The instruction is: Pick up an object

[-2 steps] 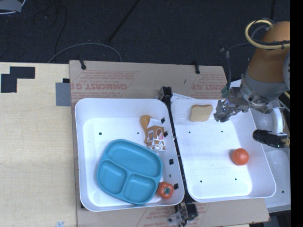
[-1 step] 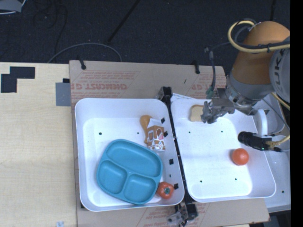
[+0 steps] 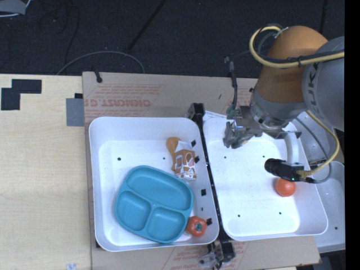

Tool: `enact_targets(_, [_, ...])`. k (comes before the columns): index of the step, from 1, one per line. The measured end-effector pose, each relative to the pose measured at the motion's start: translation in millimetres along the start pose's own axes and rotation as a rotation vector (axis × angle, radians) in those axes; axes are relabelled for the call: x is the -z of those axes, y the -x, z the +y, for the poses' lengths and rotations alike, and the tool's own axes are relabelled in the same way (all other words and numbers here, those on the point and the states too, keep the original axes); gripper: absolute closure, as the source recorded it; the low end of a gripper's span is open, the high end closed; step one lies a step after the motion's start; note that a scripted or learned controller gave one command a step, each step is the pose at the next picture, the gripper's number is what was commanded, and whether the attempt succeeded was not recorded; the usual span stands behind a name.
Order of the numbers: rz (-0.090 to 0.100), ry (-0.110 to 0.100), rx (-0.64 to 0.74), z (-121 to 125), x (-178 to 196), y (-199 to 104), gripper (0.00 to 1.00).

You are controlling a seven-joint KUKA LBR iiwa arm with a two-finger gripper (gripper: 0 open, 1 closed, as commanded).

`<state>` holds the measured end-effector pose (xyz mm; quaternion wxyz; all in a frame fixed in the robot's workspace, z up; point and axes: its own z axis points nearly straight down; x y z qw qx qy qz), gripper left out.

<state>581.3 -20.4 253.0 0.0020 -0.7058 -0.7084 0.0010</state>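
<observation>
The arm is cut off by the frame's edge at 3 o'clock. The right bin has its 1 o'clock corner hidden under the arm. Whether the gripper is open cannot be told. The print on the small packet is too small to be read.

Just one camera here, fixed above the bench and looking down at a slant, so both shallow white plastic bins sit side by side mid-frame (far enough back to catch dark floor beyond). The grey arm with the orange band enters from the right.
</observation>
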Motion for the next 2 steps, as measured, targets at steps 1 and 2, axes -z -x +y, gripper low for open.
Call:
enact_targets(1, [0.0, -0.001, 0.0, 2.7, -14.5, -52.4, 1.0])
enact_targets(2, [0.0, 0.0, 0.001, 5.5, -22.1, -109.8, 1.0])
